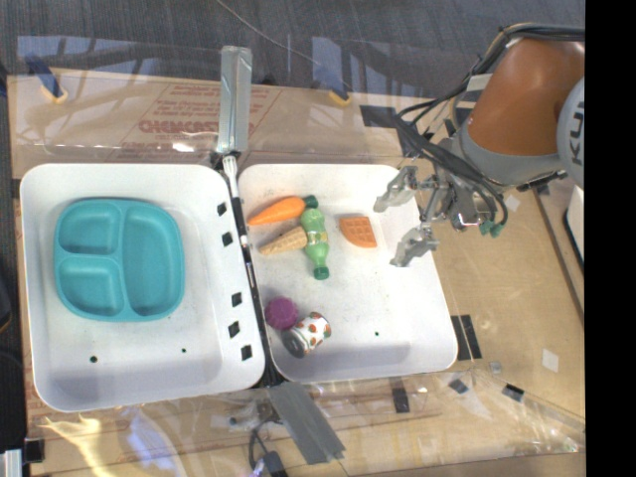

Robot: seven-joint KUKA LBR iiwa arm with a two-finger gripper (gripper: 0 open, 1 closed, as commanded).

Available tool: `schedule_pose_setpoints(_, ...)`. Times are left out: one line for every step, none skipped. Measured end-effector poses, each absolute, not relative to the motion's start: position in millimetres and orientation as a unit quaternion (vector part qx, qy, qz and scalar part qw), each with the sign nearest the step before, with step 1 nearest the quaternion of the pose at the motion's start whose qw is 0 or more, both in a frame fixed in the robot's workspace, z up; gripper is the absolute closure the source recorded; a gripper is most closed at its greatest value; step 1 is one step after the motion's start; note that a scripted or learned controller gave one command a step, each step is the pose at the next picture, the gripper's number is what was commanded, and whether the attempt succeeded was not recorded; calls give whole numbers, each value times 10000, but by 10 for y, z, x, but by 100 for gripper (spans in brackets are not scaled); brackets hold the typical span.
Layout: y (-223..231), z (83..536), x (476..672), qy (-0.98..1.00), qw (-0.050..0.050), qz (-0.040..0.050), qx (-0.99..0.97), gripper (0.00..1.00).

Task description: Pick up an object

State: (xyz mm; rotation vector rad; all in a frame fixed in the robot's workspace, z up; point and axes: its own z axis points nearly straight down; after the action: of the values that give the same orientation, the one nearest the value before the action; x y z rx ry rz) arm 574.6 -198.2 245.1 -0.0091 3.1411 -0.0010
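Note:
The right bin (417, 306) holds an orange carrot (275, 210), a tan cone (282, 240), a green bottle (315, 240), an orange waffle-like piece (359, 231), a purple ball (281, 313) and a small red-and-white cup (308, 332). My gripper (402, 220) hangs over the bin's right side, to the right of the waffle piece. Its two fingers (394, 191) are spread apart, open, with nothing between them.
The left bin (60, 366) holds a teal divided plate (119, 257). A metal divider bar (235, 107) rises at the back between the bins. Cables trail from the wrist at the right. White floor shows in the right bin's front right part.

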Motion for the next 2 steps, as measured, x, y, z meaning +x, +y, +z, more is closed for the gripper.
schedule_pose_setpoints(-2073,3011,5994,9984,27,-13,-556,0)
schedule_pose_setpoints(-2096,2666,6557,9963,-4,5,-857,0)
